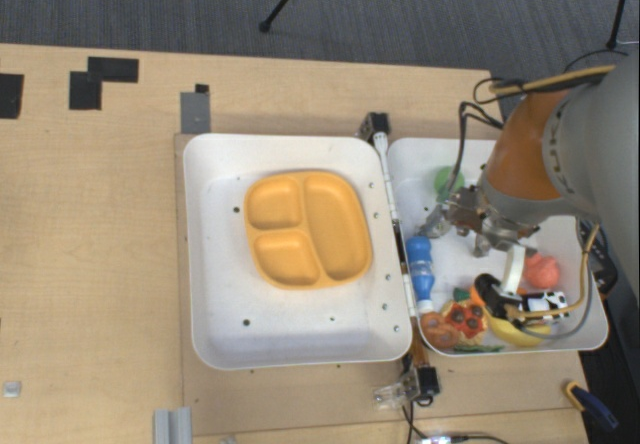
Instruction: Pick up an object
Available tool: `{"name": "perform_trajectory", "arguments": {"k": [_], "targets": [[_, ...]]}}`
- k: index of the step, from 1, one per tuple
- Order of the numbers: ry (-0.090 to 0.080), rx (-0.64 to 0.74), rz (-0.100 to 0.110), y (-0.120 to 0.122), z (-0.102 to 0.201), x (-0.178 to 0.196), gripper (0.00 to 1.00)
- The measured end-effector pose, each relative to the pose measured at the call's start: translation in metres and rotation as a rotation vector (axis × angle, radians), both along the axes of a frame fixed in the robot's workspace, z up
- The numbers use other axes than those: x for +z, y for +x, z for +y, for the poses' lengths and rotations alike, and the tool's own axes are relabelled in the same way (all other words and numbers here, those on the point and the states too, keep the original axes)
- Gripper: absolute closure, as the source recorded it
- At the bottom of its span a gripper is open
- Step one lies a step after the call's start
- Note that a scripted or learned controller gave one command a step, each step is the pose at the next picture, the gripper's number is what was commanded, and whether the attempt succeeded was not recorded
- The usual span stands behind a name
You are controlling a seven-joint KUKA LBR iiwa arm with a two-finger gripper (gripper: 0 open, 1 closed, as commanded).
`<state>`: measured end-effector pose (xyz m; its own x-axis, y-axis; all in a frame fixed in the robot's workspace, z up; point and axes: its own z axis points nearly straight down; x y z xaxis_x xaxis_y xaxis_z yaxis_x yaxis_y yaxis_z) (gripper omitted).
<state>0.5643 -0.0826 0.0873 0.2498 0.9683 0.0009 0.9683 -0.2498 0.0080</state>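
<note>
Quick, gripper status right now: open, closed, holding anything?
Gripper: cannot be told from this angle. It sits low in the right bin above the toys; nothing visibly held.

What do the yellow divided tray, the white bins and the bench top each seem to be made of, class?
Yellow divided tray: probably moulded plastic, smooth and fairly matt; one even colour, rounded compartment walls.
White bins, left and right: likely plastic, smooth with a slight sheen; rounded corners, uniform white.
Bench top: looks like pale wood or wood laminate, matt; tan with a faint grain.
</note>
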Motion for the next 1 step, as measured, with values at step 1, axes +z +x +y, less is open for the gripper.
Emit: {"name": "perform_trajectory", "arguments": {"k": [1], "targets": [[0.0, 0.0, -0.005, 0.0019, 0.0005, 0.0113, 1.0]]}}
